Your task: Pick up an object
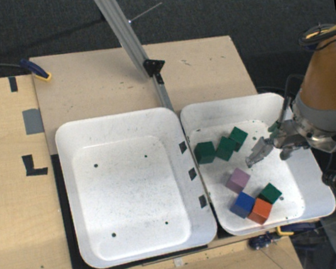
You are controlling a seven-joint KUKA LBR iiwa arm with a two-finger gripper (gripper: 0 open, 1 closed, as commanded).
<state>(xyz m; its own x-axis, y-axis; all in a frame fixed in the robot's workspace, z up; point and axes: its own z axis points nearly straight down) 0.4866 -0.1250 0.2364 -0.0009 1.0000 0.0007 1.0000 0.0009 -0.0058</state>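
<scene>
Small hard-edged blocks lie in the right bin (307, 203): three green cubes (221, 147) clustered at the back, a pale purple cube (237, 180) mid-bin, then blue (243, 204), orange (261, 210) and green (270, 193) ones touching in front. The metal gripper (266, 149) hovers beside them, fingers spread, empty. The left bin (67, 141) is smooth speckled white plastic.

Even bright overhead light, soft shadows, slight blur.
</scene>
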